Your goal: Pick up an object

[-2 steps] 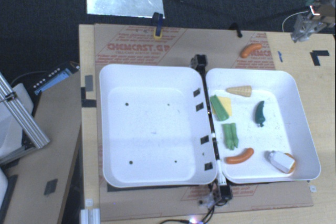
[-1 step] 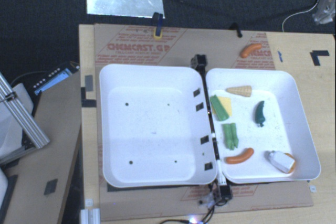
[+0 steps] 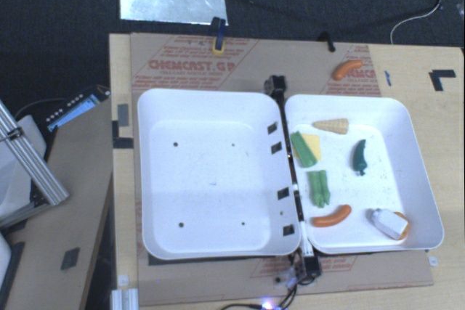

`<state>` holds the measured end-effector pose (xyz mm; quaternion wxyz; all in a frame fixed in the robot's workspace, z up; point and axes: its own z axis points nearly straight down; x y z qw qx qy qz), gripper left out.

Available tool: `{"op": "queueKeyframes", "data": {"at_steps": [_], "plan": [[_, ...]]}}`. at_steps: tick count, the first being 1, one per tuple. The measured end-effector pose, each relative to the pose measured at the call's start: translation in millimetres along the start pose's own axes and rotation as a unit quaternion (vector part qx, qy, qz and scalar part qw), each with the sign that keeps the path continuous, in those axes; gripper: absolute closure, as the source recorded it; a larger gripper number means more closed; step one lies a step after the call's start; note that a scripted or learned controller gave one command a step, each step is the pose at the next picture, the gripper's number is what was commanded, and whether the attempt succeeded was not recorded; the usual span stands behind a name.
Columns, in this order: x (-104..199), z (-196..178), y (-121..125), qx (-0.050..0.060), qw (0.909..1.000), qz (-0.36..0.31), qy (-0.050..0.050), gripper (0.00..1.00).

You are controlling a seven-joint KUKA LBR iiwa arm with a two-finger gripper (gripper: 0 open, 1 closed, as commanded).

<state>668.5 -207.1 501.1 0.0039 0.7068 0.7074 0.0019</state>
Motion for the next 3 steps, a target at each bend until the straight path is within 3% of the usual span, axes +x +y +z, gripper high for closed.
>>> {"op": "queueKeyframes", "data": {"at_steps": [1, 2, 3], "plan": [[1.4, -32.7, -16.5, 0.001, 1.0000, -0.001, 0.000, 1.00], [1.6, -34.5, 1.0, 0.002, 1.0000, -0.002, 0.000, 1.00], [39.9, -34.6, 0.7, 0.002, 1.0000, -0.003, 0.001, 1.00]]}}
